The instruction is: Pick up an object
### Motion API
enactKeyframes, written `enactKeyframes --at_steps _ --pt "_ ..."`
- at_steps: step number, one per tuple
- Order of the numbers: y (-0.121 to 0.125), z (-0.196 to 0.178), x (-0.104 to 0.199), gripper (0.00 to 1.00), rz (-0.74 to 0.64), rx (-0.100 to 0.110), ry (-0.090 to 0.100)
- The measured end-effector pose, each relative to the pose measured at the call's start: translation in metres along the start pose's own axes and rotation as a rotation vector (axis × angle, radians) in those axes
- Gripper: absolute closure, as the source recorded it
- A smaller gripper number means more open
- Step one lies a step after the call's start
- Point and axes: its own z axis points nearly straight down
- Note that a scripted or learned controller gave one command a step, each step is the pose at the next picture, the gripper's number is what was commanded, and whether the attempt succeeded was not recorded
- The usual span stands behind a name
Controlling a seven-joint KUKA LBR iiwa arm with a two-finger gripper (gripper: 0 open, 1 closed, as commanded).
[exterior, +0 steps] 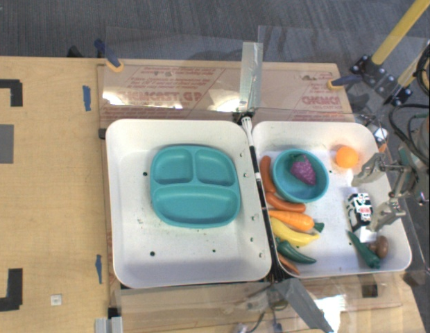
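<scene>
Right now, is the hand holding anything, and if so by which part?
Nothing is held. The hand hangs open over the right bin, its fingers apart, next to the black-and-white toy.

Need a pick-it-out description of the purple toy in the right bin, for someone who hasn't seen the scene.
Start at the right white bin. Near its back left sits a round teal bowl, beside the divider. The bunch of purple grapes lies inside that bowl: the one purple thing there, while the carrots and banana in front lie on the bin floor.
</scene>
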Motion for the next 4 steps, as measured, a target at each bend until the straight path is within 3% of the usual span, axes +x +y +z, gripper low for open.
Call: enactKeyframes --at_steps 1,2,3,4 --pt "-0.043 0.178 -0.013 0.0 -0.153 0.0 -0.004" --pt "0.012 0.178 -0.069 0.0 -0.258 0.004 0.005" --pt "0.06 0.178 -0.146 0.0 -0.328 0.004 -0.006" --pt "0.051 0.177 -0.11 0.0 -0.162 0.0 -0.01"
